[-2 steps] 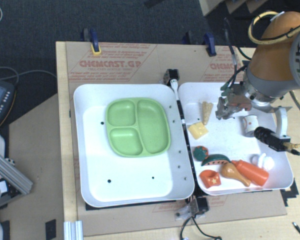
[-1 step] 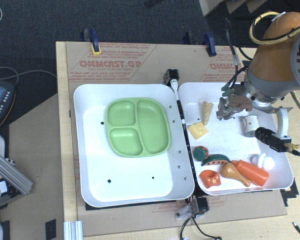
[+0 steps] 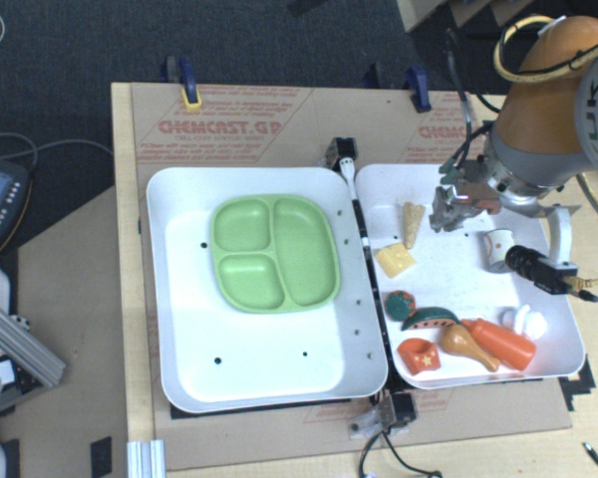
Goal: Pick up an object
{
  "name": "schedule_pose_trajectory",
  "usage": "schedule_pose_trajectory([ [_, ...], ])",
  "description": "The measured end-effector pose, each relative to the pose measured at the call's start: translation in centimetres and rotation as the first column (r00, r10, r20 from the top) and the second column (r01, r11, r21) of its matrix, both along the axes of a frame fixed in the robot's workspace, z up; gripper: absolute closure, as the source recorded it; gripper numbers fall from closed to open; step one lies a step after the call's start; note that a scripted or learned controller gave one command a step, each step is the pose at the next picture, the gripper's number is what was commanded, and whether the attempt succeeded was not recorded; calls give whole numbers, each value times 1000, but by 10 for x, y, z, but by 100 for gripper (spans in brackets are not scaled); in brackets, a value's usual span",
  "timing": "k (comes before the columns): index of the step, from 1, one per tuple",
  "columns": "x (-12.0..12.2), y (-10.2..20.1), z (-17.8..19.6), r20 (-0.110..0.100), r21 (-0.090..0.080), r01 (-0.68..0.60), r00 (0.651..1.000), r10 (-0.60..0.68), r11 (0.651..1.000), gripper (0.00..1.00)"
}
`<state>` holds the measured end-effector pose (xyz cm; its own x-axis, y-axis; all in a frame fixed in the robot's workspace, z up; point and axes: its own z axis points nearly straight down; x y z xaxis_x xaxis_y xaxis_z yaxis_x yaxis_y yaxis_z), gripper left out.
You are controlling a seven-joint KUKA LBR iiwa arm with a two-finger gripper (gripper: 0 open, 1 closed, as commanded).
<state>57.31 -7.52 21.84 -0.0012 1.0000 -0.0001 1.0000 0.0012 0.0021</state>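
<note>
Camera view: gripper (image 3: 450,210) poised low over the right bin (image 3: 568,312), just right of the cheese stick (image 3: 411,223), seemingly lining up a grab. Cannot tell how wide the jaws stand or whether anything sits between them. Below the cheese stick: cheese wedge (image 3: 396,259), then carrot (image 3: 502,342) and pear (image 3: 465,344) crowded along the near wall, probably harder picks.

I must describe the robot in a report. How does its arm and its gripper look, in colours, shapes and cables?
The arm is thick and rounded, with a wide orange band over a grey wrist section. A thin yellowish cable loops over the top of the orange part. The gripper is a small grey metal assembly with dark wires running to it and a reddish part near its base.
</note>
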Motion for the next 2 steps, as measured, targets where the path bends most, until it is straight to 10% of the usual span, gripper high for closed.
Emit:
schedule_pose_trajectory([
  [2,-5,16,9,0,1,-1,1000,1,1000,100],
])
